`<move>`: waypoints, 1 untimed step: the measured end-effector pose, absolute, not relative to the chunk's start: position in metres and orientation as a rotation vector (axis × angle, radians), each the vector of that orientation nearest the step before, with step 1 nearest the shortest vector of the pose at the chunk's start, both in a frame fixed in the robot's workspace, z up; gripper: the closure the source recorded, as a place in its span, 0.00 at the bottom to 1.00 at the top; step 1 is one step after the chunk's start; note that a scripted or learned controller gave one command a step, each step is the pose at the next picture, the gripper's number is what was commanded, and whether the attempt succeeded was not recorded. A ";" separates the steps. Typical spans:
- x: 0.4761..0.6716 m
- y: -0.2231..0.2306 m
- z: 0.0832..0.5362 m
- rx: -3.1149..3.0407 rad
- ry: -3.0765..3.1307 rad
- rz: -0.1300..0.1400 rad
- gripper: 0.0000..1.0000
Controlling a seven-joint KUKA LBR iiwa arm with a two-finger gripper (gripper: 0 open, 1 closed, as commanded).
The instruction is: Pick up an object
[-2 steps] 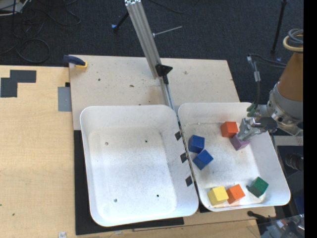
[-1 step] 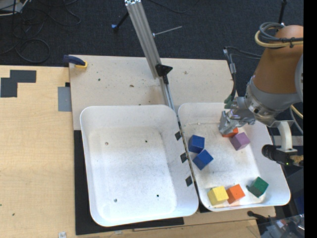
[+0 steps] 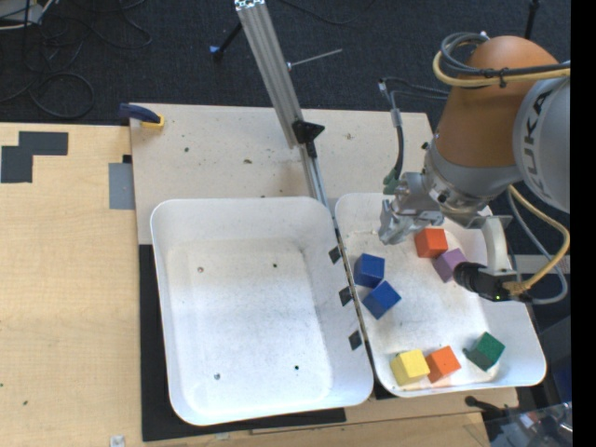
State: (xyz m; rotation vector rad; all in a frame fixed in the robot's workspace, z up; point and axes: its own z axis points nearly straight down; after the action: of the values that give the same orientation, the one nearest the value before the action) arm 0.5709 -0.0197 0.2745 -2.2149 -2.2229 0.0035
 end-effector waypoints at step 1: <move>0.585 0.028 0.249 -2.214 -2.220 0.008 1.00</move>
State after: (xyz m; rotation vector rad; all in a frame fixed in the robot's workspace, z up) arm 0.5845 0.0280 0.2494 -2.2139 -2.2202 0.0080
